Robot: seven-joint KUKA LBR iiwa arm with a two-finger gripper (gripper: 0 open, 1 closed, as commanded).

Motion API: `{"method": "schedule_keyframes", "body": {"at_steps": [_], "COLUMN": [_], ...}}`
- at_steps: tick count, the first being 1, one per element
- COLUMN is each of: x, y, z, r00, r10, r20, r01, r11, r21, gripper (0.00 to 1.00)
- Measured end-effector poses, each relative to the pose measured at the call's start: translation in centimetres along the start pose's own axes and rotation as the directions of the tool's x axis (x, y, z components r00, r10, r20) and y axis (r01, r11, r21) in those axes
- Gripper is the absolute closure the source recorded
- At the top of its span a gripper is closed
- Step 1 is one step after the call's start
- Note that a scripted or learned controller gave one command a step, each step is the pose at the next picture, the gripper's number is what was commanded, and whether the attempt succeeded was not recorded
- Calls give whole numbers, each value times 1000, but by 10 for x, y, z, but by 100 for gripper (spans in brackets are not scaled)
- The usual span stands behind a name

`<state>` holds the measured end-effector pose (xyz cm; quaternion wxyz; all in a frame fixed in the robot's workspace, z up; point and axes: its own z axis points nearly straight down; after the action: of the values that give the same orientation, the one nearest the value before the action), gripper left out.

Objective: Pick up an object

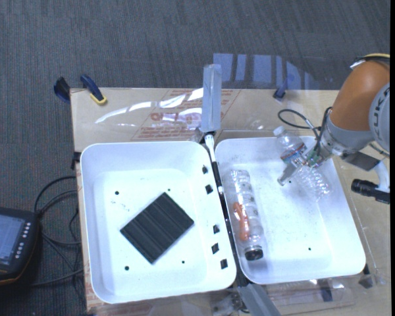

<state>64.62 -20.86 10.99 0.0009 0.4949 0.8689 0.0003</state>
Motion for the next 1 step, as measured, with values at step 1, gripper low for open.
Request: {"method": "schedule_keyframes", "body": {"at_steps": [1], "x": [18], "y": [-32], "z": [-19], "r00": [994], "r10": [105], "r20": [-3], "r01": [-105], "r11": [994], "r21": [2], "gripper": [0]}}
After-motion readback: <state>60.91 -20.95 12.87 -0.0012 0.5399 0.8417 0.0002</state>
